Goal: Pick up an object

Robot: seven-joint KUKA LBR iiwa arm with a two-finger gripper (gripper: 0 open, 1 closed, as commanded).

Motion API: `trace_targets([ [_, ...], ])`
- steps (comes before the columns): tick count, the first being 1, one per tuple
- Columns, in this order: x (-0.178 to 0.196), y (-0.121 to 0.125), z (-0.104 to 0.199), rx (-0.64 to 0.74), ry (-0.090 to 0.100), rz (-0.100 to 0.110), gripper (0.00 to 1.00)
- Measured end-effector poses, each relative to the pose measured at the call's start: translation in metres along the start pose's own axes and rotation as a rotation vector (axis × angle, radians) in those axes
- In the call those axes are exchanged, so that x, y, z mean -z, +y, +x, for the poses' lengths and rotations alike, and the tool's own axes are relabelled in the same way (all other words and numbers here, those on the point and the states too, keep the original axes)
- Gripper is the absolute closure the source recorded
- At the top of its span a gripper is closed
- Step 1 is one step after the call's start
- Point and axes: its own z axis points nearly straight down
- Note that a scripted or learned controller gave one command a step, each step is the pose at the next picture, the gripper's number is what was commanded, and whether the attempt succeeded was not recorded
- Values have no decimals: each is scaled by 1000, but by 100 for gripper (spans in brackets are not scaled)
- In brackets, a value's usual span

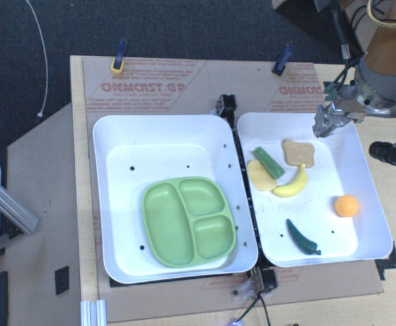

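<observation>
The pincer [325, 124] hangs over the right bin's [371, 182] far rim; whether it is spread, I cannot tell. Descending here, it could strike the rim and miss the toast [298, 153].

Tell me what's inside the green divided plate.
The green divided plate in the left bin has three compartments, all showing bare green bottoms. Whatever lies beneath the plate is covered.

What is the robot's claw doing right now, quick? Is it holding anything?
Gripper: holding nothing, over the far corner of the right bin; open or shut cannot be told.
</observation>
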Motion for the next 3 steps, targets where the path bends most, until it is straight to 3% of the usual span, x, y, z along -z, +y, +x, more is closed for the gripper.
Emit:
trace_targets([
  [3,-2,-47,151,0,0,1,100],
])
